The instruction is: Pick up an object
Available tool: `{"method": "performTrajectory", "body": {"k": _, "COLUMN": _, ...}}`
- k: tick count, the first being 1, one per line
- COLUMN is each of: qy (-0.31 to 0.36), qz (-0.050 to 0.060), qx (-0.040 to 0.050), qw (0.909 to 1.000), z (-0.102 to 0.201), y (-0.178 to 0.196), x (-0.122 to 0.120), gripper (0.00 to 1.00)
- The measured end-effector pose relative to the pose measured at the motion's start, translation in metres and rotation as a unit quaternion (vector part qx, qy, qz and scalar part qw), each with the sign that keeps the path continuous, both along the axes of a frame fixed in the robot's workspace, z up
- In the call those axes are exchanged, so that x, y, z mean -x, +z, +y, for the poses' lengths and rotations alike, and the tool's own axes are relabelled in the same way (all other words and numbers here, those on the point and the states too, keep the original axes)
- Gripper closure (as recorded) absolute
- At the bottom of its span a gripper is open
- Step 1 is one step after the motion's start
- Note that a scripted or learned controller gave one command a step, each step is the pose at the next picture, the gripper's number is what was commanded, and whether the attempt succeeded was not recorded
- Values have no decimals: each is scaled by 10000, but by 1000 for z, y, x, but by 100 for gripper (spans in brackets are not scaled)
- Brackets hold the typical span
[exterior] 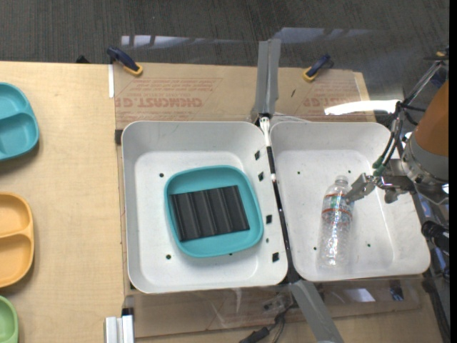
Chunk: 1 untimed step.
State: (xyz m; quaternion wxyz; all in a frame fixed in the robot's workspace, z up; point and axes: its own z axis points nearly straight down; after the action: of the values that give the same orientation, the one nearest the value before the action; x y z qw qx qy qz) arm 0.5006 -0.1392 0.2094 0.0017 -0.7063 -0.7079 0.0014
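Note:
A clear plastic bottle [334, 224] lies on its side in the right bin [307, 156], with its cap end pointing up toward the back right. My gripper [373, 194] hovers at the right side of that bin, just right of the bottle's cap. It is open, nothing is between its fingers, and one fingertip [357, 190] is close to the cap. A teal dish [212, 211] holding a black ribbed insert rests in the middle of the left bin [143, 191].
Cardboard [186, 95] lies behind the bins, held by two clamps [125, 61]. On the wooden table at the left sit a teal divided plate [16, 131], an orange plate [14, 238] and a green one [6, 320]. Cables hang by the arm at the right.

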Motion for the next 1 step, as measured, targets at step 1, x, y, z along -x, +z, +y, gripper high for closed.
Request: {"method": "performTrajectory", "body": {"k": 1, "qy": 676, "qz": -22, "qx": 3, "qw": 9977, "z": 24, "y": -118, "x": -39, "gripper": 0}}
